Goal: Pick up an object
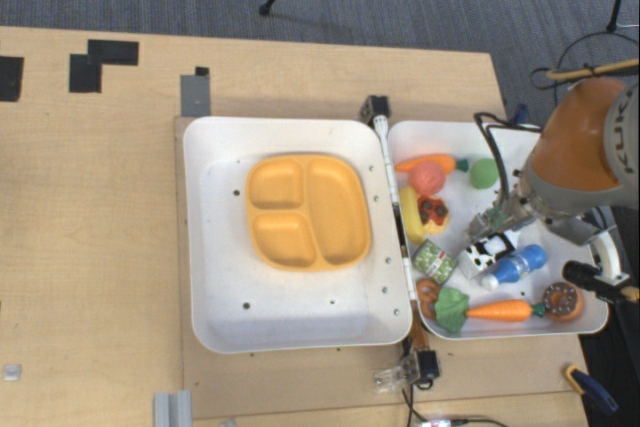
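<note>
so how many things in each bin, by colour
Left bin:
orange-yellow divided plate: 1

Right bin, as far as I can tell apart:
orange: 2, the top carrot and bottom carrot
green: 2
yellow: 1
blue: 1
black-and-white: 1
pink: 1
brown: 1

Total: 10; the clutter may hide more.

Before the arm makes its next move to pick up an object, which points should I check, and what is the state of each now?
1. End effector is above the right bin: ok, it hangs over the toys there.
2. A target lies under it: ok, a black-and-white toy and a blue bottle are just below.
3. Finger opening: cannot tell, the wrist hides it.
4. Something already held: cannot tell, no object is seen between the fingers.
5. Target is free of neighbours: not ok, the black-and-white toy touches the blue bottle and a green can lies close.
6. Left bin holds a place to put things: ok, a yellow tray sits in it.
</note>
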Robot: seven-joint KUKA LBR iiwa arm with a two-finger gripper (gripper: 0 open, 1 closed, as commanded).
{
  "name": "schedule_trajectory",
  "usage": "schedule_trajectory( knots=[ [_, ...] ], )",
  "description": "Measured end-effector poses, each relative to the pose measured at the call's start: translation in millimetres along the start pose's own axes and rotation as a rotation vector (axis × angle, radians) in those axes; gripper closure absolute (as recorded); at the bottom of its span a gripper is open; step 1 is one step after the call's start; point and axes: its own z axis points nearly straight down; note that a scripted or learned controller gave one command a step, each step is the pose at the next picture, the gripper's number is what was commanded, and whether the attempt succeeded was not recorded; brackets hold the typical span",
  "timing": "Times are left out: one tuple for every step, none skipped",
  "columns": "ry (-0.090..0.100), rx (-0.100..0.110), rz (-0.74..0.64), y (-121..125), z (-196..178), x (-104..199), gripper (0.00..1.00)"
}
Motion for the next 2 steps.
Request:
schedule_trajectory(
  knots=[
    [0.002, 0.005, 0.061, 34.9, 11.3, -12.4, 1.0],
    [0.001, 0.005, 0.063, 34.5, 12.0, -12.6, 0.0]
  ],
)
